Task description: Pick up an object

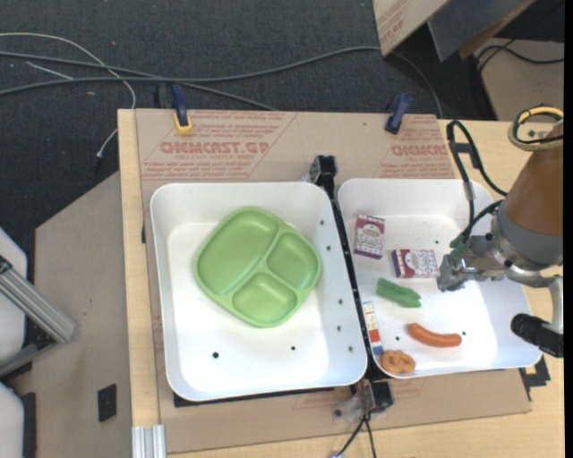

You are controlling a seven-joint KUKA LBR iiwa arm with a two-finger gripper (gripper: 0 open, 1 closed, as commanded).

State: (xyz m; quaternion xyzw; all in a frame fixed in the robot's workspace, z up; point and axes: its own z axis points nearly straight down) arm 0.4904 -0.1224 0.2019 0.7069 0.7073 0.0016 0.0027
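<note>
My fingers (445,277) hang in the right bin (501,358), beside a carton (414,262) and bean (397,292); their state I cannot tell.

Grey arm (528,234) with an orange band — black cables, metal-grey tool (450,271).

A brown cardboard sheet (269,134) printed with red lettering covers the bench, held at its far edge by a blue-and-yellow clamp (182,112) and a blue clamp (398,113). Grey cables (67,63) trail over the dark carpet (224,45) beyond. A cardboard box (407,20) sits at the top edge, and a black clip (323,168) stands between the bins' far corners.
</note>
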